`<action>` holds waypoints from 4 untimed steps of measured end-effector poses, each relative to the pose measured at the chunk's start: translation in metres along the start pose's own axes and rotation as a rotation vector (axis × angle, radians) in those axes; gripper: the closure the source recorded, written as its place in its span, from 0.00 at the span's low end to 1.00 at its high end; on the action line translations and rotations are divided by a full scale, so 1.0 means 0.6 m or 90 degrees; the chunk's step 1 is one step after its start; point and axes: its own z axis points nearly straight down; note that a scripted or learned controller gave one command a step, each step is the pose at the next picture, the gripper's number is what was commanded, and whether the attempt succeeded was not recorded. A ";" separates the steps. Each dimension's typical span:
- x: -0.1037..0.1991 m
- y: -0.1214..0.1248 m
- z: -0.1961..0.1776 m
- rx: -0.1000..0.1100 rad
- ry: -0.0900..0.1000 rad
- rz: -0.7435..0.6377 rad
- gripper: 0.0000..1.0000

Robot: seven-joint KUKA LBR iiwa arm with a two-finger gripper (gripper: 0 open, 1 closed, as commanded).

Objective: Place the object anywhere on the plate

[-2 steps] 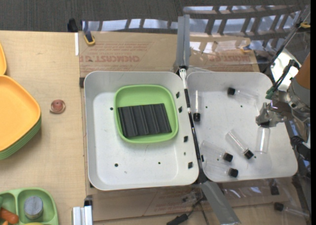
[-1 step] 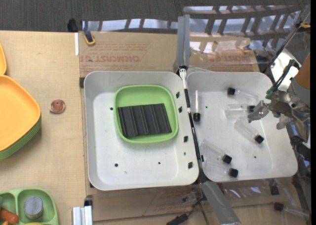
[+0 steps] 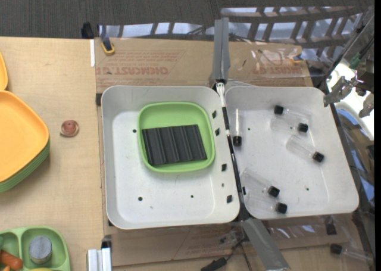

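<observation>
The two white bins lie side by side, the left bin (image 3: 119,198) and the right bin (image 3: 333,198), touching along a middle seam. In the left bin sits the green plate (image 3: 205,115), square with round corners, and on it lies a dark ribbed mat (image 3: 174,145) that covers most of its floor. The task's things are small clear tubes with black caps, scattered in the right bin: one tube (image 3: 305,148) lies near the right side, another tube (image 3: 261,182) lower down, and one tube (image 3: 236,128) stands against the left wall. They are almost see-through, so mostly the caps show. The gripper (image 3: 340,89) hangs at the right bin's upper right edge, apart from all tubes; I cannot tell how it stands. On the bench, orange plates (image 3: 21,139) are stacked at left.
</observation>
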 end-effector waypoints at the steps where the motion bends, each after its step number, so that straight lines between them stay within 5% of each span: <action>1: 0.010 0.057 -0.137 0.000 0.000 0.081 0.00; 3: 0.035 0.143 -0.132 0.001 0.000 0.201 0.00; 4: 0.042 0.139 -0.090 0.002 0.000 0.239 0.00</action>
